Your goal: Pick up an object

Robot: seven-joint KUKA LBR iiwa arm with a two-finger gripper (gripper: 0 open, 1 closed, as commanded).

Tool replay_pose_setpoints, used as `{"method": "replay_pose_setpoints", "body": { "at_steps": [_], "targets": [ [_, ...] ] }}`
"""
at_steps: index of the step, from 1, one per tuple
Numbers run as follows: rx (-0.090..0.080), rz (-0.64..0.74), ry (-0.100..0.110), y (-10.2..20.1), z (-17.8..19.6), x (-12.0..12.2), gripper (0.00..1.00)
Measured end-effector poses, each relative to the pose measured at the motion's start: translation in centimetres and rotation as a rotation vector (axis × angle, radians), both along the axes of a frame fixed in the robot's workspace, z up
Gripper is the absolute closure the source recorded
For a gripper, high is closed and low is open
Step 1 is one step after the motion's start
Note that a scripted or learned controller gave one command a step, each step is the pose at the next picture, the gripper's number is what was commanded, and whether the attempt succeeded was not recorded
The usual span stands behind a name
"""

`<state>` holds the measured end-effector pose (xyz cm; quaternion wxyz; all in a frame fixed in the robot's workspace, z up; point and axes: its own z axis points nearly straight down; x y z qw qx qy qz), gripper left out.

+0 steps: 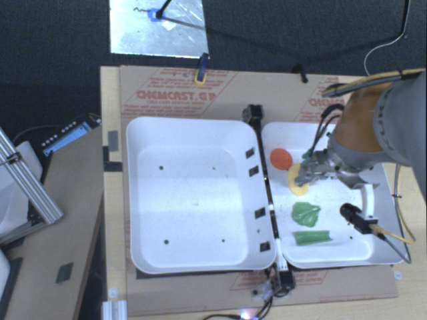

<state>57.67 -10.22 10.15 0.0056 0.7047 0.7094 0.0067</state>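
Dark carpet (53, 59) surrounds a bench covered by a printed cardboard sheet (180, 92). A silvery foil sheet (143, 29) lies on the floor beyond it, and a yellow-and-blue clamp (201, 72) grips the cardboard's far edge. Two shallow white bins sit side by side on the cardboard, joined along their shared edge by a row of black clips (259, 192).

The left bin (143, 152) shows its white floor, marked by a few small dark dots. The right bin (277, 249) holds four things. An orange-red ball (281, 157) lies near the dividing edge toward the far side. A yellow piece (298, 188) sits just beside it, toward the near side. A crumpled green piece (305, 212) lies nearer still. A straight green bar (312, 237) lies closest to the near wall, apart from the crumpled piece.

The grey arm (393, 122) reaches in from the right, and its gripper (305, 173) is down on the upper part of the yellow piece, overlapping it. Whether the gripper is spread or pinched on that piece cannot be told from this slant.
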Motion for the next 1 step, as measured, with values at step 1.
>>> {"method": "replay_pose_setpoints", "body": {
  "at_steps": [1],
  "targets": [
    [-0.003, -0.002, 0.010, 0.13, -0.69, 2.00, 1.00]
  ]
}}
